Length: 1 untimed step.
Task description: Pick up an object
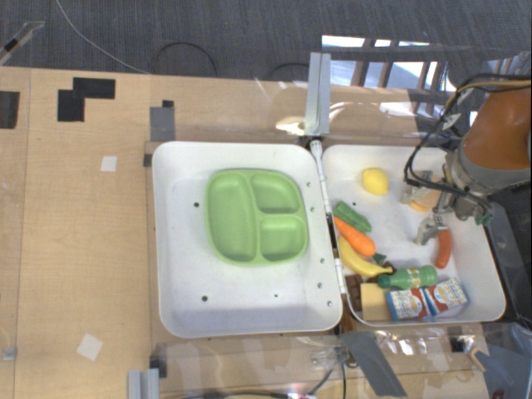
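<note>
The right bin (391, 160) holds several toy foods. A yellow lemon (376, 181) lies toward the back, with a green vegetable (352, 217), an orange carrot (357, 238) and a yellow banana (362, 262) along the left wall. A green bottle (409, 277), a blue and red carton (426, 299) and a brown block (373, 302) sit at the front. A red sausage (444, 248) lies near the right wall. My gripper (432, 223) hangs low over the right side of this bin, just above and left of the sausage. A tan piece (422, 199) shows under the wrist.
The left bin (183, 298) holds a green divided plate (256, 215). A metal post (317, 94) stands behind the divider between the bins. Black cables (428, 140) loop off the arm over the right bin's back corner.
</note>
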{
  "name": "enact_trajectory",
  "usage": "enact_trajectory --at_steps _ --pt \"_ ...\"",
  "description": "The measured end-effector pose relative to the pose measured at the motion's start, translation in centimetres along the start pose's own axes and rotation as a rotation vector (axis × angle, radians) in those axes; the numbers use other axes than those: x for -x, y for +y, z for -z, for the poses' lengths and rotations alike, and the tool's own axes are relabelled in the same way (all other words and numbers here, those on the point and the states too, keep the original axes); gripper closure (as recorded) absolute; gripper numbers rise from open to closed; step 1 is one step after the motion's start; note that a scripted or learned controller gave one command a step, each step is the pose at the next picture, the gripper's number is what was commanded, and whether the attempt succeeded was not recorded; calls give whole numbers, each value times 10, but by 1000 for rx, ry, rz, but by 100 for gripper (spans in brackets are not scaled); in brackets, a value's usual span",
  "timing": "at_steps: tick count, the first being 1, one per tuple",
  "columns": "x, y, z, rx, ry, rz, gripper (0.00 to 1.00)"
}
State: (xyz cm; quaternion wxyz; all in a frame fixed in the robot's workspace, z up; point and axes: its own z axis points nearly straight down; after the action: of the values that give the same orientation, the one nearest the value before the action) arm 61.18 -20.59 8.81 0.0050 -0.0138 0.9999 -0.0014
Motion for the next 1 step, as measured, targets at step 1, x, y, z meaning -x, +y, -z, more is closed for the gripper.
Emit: enact_trajectory --at_steps 1 --pt "-32 1 1 1 -3 -16 0"
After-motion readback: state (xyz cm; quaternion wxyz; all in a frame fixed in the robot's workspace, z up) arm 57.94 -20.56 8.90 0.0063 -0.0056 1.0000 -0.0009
